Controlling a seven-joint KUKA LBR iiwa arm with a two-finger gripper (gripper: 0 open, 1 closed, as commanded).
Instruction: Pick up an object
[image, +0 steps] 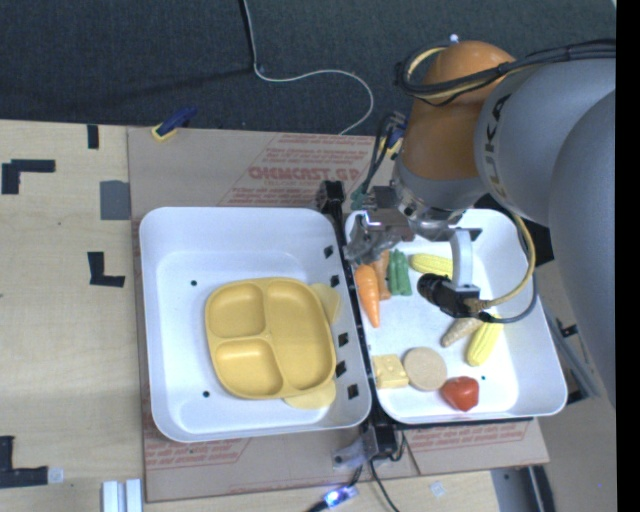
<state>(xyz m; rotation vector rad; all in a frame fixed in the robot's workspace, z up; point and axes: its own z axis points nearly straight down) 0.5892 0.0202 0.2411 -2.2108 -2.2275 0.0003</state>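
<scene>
Brown cardboard covers our worktop (60, 330), and nothing is picked up yet.

We see our end effector (372, 232) low over the top left corner of the right bin (540, 395), but we cannot tell how it is set, and we see nothing held in it. Just below it lies the carrot (369, 290), with a green pod (400, 272) beside that. Further down from it sit a corn cob (483, 343), a round cracker (425, 367) and a red tomato (461, 393). Off to its left, the left bin (170, 240) holds a yellow tray (268, 335). We think the carrot is the nearest thing to grab, so the grab and the lift are still to do. Red print on the cardboard above the bins is upside down and too blurry for us to read. Grey letters on the arm (560, 140) are partly cut off.
</scene>
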